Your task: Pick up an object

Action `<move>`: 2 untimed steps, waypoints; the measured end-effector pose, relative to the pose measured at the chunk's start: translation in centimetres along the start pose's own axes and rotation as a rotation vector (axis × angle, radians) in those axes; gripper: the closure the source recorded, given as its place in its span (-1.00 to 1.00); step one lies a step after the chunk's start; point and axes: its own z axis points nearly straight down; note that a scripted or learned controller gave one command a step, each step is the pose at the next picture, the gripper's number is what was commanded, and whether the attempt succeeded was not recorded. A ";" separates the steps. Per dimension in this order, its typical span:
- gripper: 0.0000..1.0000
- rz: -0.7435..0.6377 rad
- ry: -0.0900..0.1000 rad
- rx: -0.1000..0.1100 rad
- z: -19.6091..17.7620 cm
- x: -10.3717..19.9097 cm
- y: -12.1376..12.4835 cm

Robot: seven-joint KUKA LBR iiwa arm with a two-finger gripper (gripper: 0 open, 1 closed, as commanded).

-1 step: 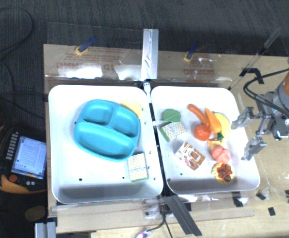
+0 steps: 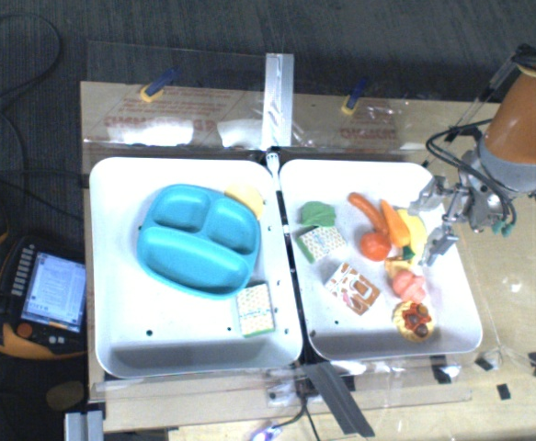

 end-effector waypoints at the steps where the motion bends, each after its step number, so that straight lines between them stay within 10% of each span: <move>1: -1.00 0.299 -0.006 0.001 9.4 -6.2 0.8; 2: 1.00 0.296 -0.015 0.005 8.2 -6.5 0.9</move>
